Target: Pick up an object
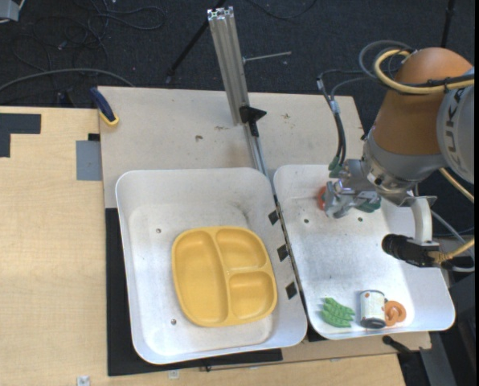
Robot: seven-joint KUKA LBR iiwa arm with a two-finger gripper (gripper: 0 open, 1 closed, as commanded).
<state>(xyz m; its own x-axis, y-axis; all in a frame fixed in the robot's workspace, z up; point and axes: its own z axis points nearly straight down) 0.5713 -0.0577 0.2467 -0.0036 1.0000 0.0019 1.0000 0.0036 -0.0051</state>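
My gripper (336,201) hangs low over the far left part of the right bin (348,252), beneath the grey and orange wrist. Something small and reddish shows at its tip; I cannot make out what it is. At the near end of that bin lie three things close together: a green leafy piece (337,313), a small grey and white can (372,308) on its side, and an orange ring (395,313) touching the can's right. They are well apart from the gripper, toward the bin's front edge.
The left bin (147,215) holds a yellow divided plate (223,275). An aluminium post (231,67) slants up behind the bins, with a black clamp at its foot. A black fitting with cables (408,249) sticks out from the arm over the right bin's right side.
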